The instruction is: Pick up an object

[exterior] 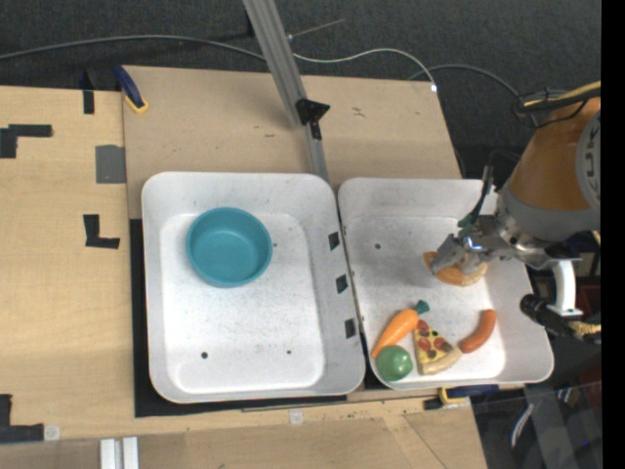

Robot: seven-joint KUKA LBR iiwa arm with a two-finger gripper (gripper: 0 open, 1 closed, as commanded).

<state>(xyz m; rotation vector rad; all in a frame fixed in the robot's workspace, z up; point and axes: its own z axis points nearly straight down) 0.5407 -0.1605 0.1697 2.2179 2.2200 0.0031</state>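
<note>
**Hand low over the tan piece in the right bin**

Camera view: The arm [557,179] reached in from the right and the hand [459,254] sat low in the right bin [391,208], directly over a small tan, bun-like piece [461,274]. The hand's dark tip overlapped the top of that piece, so whether the two were touching could not be settled from above. Whether the hand was open, closed or gripping anything could not be told either; its tip was a dark blur against the piece.

The likeliest target, then, was the tan piece, lying toward the right side of the right bin, well apart from the cluster at the bin's near edge: a carrot [395,327], a green ball [394,362] just beside it, a pizza slice [435,348] touching the carrot's side, and a sausage [478,331] a little to the right. The left bin [166,360] held a blue bowl [229,247].

To do this step well, the hand probably needed to be centred on the piece before closing, since a low rounded shape would tend to squirt sideways from an off-centre pinch. A straight vertical lift seemed wise, with the bin's right wall near. Its isolation from the cluster made a clean approach easy.
</note>
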